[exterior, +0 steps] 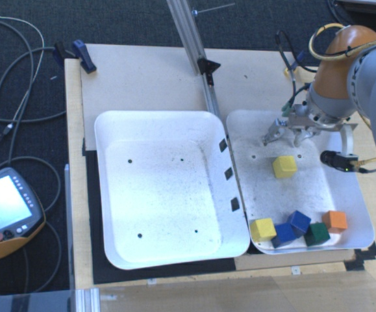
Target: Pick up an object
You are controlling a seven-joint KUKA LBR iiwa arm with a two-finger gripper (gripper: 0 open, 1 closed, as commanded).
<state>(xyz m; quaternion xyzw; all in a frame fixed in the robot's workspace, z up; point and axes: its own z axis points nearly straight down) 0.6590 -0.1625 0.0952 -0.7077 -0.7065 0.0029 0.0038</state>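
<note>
Yellow cube (284, 167) is seen alone in the right bin (363, 207), just below the gripper (289, 134) in the view and apart from it. Nothing is held; whether the claw is spread cannot be told.

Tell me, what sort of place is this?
Probably a robotics lab test bench. A grey-and-orange robot arm reaches over two white bins, one holding coloured blocks, and a handheld control pendant lies among cables.

We take this for a robotics lab — a teach pendant (6, 210) at lower left, loose cables (19, 77) over dark carpet, an aluminium camera mast (186, 28) above the surface (149, 77).
</note>
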